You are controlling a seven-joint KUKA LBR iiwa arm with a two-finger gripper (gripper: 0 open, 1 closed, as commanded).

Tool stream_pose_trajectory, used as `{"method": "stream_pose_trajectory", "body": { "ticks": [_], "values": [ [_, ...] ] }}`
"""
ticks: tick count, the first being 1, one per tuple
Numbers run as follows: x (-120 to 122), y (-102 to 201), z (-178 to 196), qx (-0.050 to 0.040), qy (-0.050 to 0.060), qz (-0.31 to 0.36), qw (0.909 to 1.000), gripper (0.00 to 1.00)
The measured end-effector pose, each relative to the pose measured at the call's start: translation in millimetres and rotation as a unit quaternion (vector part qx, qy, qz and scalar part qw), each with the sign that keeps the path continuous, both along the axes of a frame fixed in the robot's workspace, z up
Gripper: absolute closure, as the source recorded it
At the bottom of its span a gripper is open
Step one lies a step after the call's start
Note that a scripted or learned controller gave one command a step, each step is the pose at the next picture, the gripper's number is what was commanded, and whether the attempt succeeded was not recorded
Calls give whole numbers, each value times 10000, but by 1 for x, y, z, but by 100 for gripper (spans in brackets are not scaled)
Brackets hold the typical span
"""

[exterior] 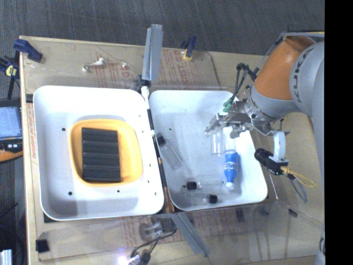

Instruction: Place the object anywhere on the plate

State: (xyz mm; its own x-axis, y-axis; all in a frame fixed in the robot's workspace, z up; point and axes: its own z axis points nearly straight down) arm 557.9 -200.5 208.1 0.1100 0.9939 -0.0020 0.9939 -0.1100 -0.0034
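The gripper (223, 127) is parked over the right bin (190, 106), just above the blue-labelled bottle (231, 169); jaw state can't be told from here. A centred, straight-down grab is needed before it's carried to the yellow plate (132, 142) in the left bin (47, 148).
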Motion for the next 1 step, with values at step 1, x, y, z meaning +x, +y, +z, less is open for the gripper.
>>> {"method": "stream_pose_trajectory", "body": {
  "ticks": [1],
  "values": [
    [0, 0, 0, -1, -1, 0, 10000, 0]
  ]
}}
